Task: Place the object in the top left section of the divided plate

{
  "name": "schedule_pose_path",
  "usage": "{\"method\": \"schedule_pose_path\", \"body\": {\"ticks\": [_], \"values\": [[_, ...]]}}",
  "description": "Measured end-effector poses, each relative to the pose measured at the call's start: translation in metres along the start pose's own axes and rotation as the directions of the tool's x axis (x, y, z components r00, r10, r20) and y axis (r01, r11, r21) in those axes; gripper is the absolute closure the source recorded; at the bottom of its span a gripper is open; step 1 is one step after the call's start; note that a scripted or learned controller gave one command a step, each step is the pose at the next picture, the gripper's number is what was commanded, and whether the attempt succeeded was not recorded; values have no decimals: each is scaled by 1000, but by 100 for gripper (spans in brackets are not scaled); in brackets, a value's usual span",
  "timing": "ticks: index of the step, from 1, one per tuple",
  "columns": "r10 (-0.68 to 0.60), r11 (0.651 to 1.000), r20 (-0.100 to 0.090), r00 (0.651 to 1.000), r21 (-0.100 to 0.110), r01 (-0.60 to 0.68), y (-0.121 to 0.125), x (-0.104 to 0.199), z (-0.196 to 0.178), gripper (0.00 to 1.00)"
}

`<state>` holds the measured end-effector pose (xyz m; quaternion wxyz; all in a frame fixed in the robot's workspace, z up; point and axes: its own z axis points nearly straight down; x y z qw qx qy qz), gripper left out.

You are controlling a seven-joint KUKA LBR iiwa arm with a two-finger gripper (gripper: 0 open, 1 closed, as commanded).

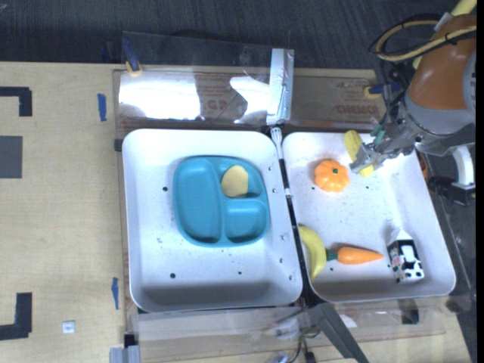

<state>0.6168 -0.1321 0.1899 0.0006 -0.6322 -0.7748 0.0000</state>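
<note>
Two shallow white bins sit side by side, the left bin (144, 225) bearing the plate and the right bin (355, 210) bearing the loose items. Next in size, the grey arm (442, 82) with its orange band reaches in from the right and ends over the right bin's upper edge.

The blue divided plate (198, 203) lies in the middle of the left bin. Its one long compartment takes up the whole left side, with two smaller compartments on the right. A pale yellow lemon-like piece (235, 180) already lies in the upper right one.

The gripper (372, 156) sits low over a slim yellow corn-like piece (352, 144) near the back of the right bin, which is probably the object meant. That piece shows just left of the gripper and runs under it, its long axis running up-and-down in the view with a slight slant. Whether the gripper is clasping it or released cannot be told from this angle.

The plate lies well apart to the left, across the wall between the bins, so any carry would go leftward.

Smaller things share the right bin:
- an orange pumpkin (331, 175) just left of the corn
- a banana (314, 249) by the inner wall
- a carrot (358, 255) beside the banana
- a small black-and-white toy (407, 259)
</note>
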Motion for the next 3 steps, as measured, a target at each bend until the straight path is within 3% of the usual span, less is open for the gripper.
{"method": "schedule_pose_path", "body": {"ticks": [1, 2, 3], "values": [[0, 1000, 0, 1000, 0, 0, 0, 0, 0, 0], [107, 994, 0, 994, 0, -107, -2, 15, -10, 0], [112, 994, 1, 994, -6, -112, -6, 57, -107, 0]]}}
